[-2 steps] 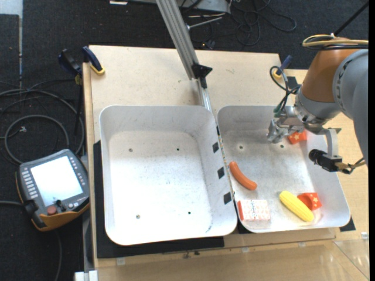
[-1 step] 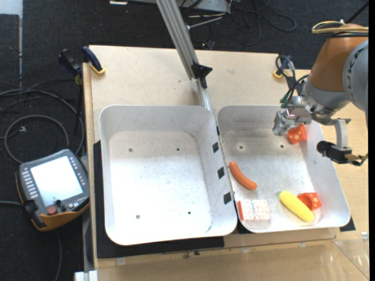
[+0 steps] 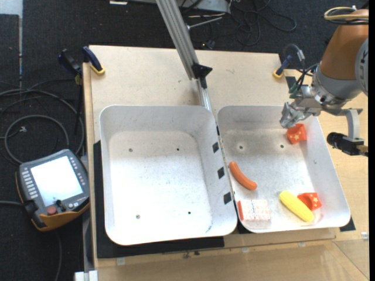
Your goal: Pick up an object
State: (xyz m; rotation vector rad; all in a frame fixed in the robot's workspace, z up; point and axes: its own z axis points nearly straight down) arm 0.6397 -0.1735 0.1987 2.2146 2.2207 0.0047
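Note:
The right bin (image 3: 328,174) holds several small objects. An orange-red block (image 3: 296,134) sits near its far right wall, and my gripper (image 3: 289,120) hangs directly over the block's upper left, very close to it. Whether they touch cannot be made out. An orange sausage (image 3: 242,175) lies near the bin's left side. A yellow corn-like piece (image 3: 296,206) and a small red piece (image 3: 311,200) rest at the front right. A white carton with red print (image 3: 255,211) lies at the front left.
The left bin (image 3: 111,157) stands beside the right one, sharing a middle rim. A slanted metal rail (image 3: 179,34) runs down to the bins' far junction. Clamps (image 3: 94,60) sit at the bench's far corners. A teach pendant (image 3: 53,186) lies on the floor at left.

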